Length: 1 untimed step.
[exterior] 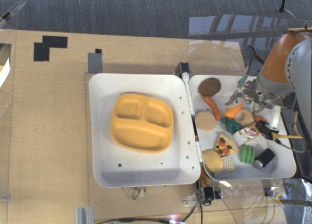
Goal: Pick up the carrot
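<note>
The carrot (233, 111) is a small orange piece lying in the right bin (287, 167), near its middle, with a dark green toy (230, 124) just below it. My gripper (245, 96) hovers right above the carrot's upper right end, at the tip of the grey arm with the orange band (283, 62). From this angle I cannot make out whether it touches the carrot. A red-orange sausage (212, 105) lies slantwise just left of the carrot.
The right bin also holds a brown disc (209, 86), a tan disc (205, 121), a pizza slice (225, 145), a green toy (247, 154), a black block (265, 158) and a red-white packet (249, 133). A yellow divided tray (142, 122) sits in the left bin (102, 164).
</note>
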Tool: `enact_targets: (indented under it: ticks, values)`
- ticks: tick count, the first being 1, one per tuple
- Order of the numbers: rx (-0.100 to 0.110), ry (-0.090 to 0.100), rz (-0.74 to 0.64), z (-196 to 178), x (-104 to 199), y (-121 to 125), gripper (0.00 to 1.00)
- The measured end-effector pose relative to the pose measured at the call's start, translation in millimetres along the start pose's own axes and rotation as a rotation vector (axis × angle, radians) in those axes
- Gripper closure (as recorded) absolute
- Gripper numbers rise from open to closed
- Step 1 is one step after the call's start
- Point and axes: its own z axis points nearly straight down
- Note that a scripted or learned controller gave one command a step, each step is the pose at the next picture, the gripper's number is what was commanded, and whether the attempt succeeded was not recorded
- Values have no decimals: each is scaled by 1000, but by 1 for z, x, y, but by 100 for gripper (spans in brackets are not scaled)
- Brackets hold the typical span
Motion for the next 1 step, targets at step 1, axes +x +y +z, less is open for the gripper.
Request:
enact_targets:
  ticks: [1]
  values:
    - [-13,0,-7,-15,1,5,100]
